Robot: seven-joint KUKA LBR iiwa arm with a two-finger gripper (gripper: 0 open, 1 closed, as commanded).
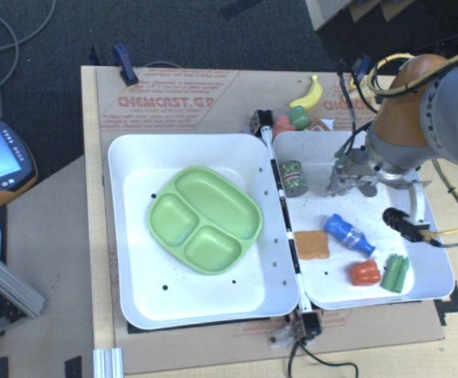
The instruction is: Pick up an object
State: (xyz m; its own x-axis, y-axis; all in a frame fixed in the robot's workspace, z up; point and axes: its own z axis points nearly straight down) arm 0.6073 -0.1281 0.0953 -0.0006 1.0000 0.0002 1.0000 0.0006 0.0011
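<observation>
My gripper [347, 181] hangs over the back of the right bin [426, 286], under the grey arm with its orange band. It stands to the right of a small green can [293, 177] and above a blue bottle [349, 234]. Further forward in that bin lie an orange flat piece [312, 245], a red pepper-like toy [364, 272] and a green toy [396, 273]. Nothing shows between the gripper's fingers.
The left bin [134, 164] holds a green divided plate [204, 219]. Behind the bins on the bench lie a yellow banana [309, 96] and a small red and green toy [296, 118]. A blue clamp [123, 63] sits at the bench's back left.
</observation>
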